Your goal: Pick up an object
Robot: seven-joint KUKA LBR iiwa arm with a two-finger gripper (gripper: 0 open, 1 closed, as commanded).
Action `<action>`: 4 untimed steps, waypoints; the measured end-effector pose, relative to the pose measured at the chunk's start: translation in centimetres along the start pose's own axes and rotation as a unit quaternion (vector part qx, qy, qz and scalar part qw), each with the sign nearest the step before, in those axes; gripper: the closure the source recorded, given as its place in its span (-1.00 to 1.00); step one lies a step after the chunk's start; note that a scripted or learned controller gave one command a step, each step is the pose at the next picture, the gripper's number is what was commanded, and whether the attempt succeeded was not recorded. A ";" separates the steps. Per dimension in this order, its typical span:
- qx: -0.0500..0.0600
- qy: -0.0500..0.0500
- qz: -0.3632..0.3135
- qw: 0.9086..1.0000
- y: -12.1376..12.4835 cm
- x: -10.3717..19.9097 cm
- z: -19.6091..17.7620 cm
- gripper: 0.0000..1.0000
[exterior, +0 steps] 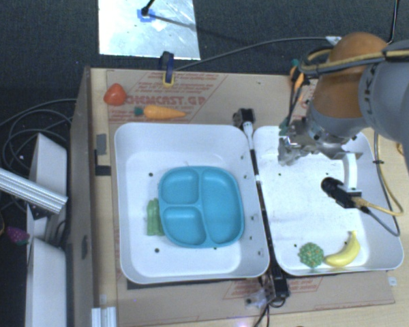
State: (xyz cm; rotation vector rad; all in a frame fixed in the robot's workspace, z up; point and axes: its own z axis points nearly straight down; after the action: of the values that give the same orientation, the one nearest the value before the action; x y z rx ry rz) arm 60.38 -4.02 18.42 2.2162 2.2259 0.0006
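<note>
Left of the divider (257, 182), a blue tray (200, 206) lay in the left bin (133, 182). Right of it, my gripper (291, 152) hovered; broccoli (311, 254) and banana (345, 251) lay at the near rim.

Faint red print, unreadable, on cardboard base (191, 94)

The grey arm (388, 90) carries a rounded orange band (344, 73), yellow and black cables, and a metallic wrist block.

Glossy blue plastic tray (200, 206), smooth white bins (191, 268)
</note>
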 end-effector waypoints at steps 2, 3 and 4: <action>-0.002 0.000 -0.001 1.000 0.2 0.0 -2.1 1.00; 0.000 0.001 0.000 1.000 -1.1 2.7 -2.7 1.00; -0.001 0.000 0.001 1.000 -4.5 0.9 -5.1 1.00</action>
State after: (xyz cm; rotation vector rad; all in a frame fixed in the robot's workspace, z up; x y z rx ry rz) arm 55.89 -3.15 23.53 2.2185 2.2224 0.0031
